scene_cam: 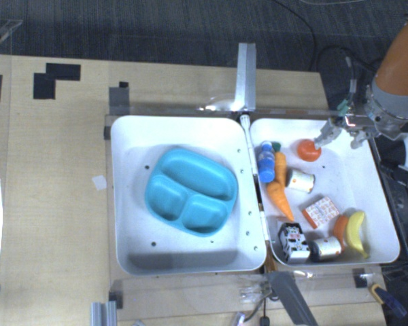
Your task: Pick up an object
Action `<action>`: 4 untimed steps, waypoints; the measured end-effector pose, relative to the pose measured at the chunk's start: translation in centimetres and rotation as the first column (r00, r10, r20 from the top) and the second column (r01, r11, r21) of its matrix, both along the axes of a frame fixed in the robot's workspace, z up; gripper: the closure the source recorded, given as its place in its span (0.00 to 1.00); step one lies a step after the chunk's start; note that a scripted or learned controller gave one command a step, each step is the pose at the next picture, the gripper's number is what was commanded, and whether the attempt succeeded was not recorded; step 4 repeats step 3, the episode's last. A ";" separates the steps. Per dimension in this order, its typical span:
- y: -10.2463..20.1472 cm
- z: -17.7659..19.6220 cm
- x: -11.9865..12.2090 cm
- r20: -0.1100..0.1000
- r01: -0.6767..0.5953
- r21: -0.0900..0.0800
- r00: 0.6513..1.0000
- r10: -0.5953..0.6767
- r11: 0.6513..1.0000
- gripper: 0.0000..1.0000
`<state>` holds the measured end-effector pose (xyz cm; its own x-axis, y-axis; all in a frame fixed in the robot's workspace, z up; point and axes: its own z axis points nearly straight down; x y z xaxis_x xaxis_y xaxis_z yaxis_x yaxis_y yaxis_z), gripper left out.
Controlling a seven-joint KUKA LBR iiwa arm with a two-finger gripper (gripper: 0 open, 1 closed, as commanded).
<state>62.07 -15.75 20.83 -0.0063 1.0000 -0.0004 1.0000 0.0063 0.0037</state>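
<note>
Two white bins stood side by side, and the gripper [341, 132] hung over the far part of the right bin [383, 202], with its two fingers spread apart and nothing between them. Just beside the tip of the nearer finger, on its left, lay a small orange-red round object [309, 150]; I judged it the likely target, because it sat alone with free floor around it, so the fingers could go down on both sides. Further from the jaws, toward the wall between the bins, a blue bottle [265, 161] and a carrot [279, 185] lay close together, which would make a clean grasp harder there. A small white cup [300, 180] lay near them, below the jaws. Well apart from the jaws, at the near end of the bin, a patterned box [320, 212], a banana [355, 231] and a dark can [294, 241] were crowded together. The left bin [126, 202] held a blue divided tray [190, 190], far from the jaws.
</note>
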 end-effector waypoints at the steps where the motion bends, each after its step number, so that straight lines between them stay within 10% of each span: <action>1: 2.9 -11.9 5.1 0.003 -0.209 -0.003 0.978 0.209 0.978 0.00; 2: 3.0 -10.6 5.4 0.013 -0.214 -0.007 0.977 0.214 0.977 1.00; 3: 10.5 -0.4 5.0 0.005 -0.320 -0.003 0.947 0.320 0.947 1.00; 4: 10.5 -0.4 5.0 0.005 -0.320 -0.003 0.947 0.320 0.947 1.00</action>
